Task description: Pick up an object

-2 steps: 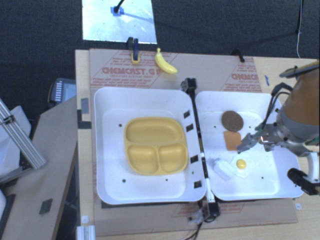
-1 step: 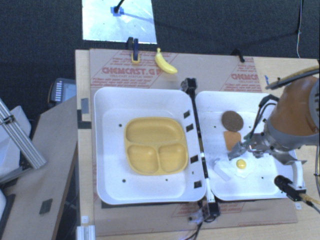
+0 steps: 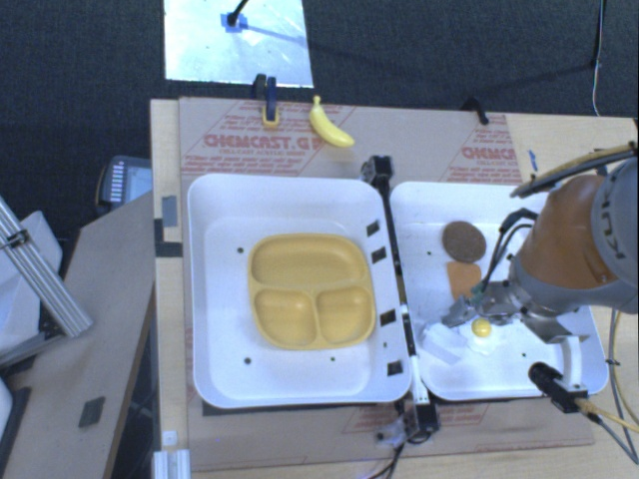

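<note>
Jaws [image 3: 469,312] sit low in the right bin [image 3: 424,208], their spread impossible to tell; a fried egg toy [image 3: 480,331] lies just beside them, below a brown disc [image 3: 464,240].

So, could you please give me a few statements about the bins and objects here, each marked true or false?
1. The yellow three-compartment plastic tray lies in the left white bin. True.
2. The yellow toy banana lies inside the right white bin. False: it rests on the board behind the bins, outside both.
3. A round brown disc lies in the right white bin. True.
4. The grey arm with the orange band reaches over the left white bin. False: it is over the right one.
5. A small yellow ball lies in the right white bin. True.
</note>
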`<action>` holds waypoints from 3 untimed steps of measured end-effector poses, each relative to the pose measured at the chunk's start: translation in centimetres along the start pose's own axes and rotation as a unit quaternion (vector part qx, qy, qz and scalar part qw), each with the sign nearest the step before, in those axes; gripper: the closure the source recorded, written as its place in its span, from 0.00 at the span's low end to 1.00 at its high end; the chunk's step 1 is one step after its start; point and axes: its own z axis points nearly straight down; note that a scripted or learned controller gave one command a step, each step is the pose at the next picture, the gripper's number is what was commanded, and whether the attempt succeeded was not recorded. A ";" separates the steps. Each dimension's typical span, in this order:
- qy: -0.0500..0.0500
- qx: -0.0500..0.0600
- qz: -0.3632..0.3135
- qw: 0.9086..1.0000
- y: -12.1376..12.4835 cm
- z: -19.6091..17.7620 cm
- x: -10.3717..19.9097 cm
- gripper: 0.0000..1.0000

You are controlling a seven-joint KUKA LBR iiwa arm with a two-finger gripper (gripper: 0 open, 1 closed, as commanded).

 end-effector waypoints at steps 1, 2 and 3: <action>-0.001 -0.003 0.000 1.000 0.2 -1.4 -0.1 1.00; -0.001 -0.003 -0.001 1.000 0.6 -7.5 -0.8 1.00; -0.001 -0.004 -0.002 1.000 0.8 -14.0 -0.8 1.00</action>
